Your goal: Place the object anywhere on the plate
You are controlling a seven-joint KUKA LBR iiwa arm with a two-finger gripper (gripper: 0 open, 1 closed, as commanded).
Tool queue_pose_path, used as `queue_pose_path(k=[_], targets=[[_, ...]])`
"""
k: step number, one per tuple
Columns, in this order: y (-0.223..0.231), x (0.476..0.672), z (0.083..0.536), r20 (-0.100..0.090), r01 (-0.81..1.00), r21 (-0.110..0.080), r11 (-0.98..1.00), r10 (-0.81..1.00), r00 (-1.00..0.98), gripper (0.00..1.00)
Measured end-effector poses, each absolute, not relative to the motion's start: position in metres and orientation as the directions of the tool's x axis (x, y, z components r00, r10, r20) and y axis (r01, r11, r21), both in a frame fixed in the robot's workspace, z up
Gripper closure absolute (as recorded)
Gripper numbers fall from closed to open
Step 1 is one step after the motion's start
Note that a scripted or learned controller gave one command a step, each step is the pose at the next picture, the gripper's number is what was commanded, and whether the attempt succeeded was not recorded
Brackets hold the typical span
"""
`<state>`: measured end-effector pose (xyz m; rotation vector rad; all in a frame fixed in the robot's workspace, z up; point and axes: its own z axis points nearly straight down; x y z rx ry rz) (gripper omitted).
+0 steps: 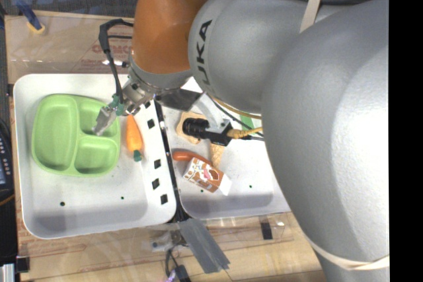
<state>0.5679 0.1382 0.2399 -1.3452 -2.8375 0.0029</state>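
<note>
A green plate [69, 135] with three compartments lies in the left bin [79, 214]. My gripper [104, 122] hangs over the plate's right rim, beside the upper right compartment. An orange toy carrot [133, 135] with a green tip lies on the bin floor just right of the plate, close to the gripper's right side and apart from it. I see nothing held in the gripper.
The right bin [254, 198] holds a brown and white carton [205, 177], a small red-orange piece [186, 156] above it and a tan round thing [190, 131]. The big grey arm covers the right side and much of the right bin.
</note>
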Motion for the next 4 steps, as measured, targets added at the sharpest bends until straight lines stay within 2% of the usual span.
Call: queue_pose_path(k=[4], targets=[[0.1382, 0.5679, 0.2399, 0.000, 0.774, -0.002, 0.633, 0.774, -0.633, 0.00]])
